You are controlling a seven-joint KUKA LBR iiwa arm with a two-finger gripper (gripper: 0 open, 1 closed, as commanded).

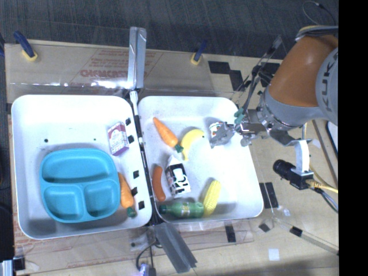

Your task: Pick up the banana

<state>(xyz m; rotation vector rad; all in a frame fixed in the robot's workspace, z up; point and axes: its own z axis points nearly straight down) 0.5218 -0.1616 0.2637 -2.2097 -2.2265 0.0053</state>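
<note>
Jaw state impossible to tell. Gripper [217, 133] low over the right bin [244, 171], just right of the banana [191, 138]. Carrot [166, 132] left of the banana; corn [211, 195] and green bottle [183, 210] near the front wall. Blue tray [77, 184] in the left bin [29, 125].

The arm [302, 82] reaches in from the right of the camera view, its broad orange band sitting high near the upper right corner, over the bench beside the right bin [244, 209]. Below the band the grey wrist angles leftward and down, crossing that bin's right rim near its upper right corner. The gripper [217, 134] hangs just inside the rim, pointing left toward the bin's middle; its tip is a small metallic blur, too unclear to read further
</note>
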